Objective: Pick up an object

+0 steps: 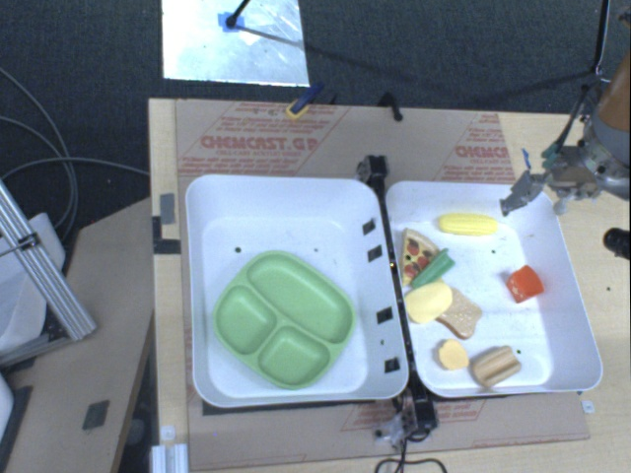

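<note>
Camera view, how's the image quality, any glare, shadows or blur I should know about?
Camera view: bright glare washes out the shiny sheet at the top; light over both bins is even and soft, with faint shadows under the green tray and the toy foods; the gripper at the right edge looks slightly blurred; the corn and red piece are sharp.

The arm (613, 116) (grey, orange-banded) is cut off by the right edge.

I'm seeing bright, even overhead light, white bins (296, 200) nearly washed out, glare on the foil sheet (237, 30), soft shadows, slight overall softness.
</note>
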`<state>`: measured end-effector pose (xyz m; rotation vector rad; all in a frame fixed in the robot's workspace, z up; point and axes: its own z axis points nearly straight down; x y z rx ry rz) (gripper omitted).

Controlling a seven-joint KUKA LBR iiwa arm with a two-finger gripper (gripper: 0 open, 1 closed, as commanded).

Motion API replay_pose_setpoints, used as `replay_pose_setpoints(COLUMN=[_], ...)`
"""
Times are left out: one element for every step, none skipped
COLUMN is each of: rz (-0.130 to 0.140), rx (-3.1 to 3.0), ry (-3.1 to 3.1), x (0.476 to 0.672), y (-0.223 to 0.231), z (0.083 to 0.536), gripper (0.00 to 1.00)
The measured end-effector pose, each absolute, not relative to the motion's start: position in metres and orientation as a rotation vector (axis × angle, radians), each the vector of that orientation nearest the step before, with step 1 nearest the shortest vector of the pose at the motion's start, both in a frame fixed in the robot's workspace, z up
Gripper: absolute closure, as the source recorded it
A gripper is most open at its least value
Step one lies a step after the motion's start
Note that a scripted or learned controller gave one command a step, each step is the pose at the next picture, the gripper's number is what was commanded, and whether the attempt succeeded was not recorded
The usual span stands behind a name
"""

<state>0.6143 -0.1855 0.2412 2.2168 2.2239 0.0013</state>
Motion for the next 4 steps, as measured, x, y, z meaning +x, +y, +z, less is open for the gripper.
replay_pose_setpoints(rz=[-0.003,0.002,0.003,0.0], rx=[2.218,2.214,2.219,2.223], ry=[2.238,2.236,2.22,2.224], x=[0.573,0.505,0.525,0.485], y=[-0.115,-0.039,-0.058,-0.04], z=[0.157,0.185,0.184,0.184], gripper=[0.0,0.0,0.0,0.0])
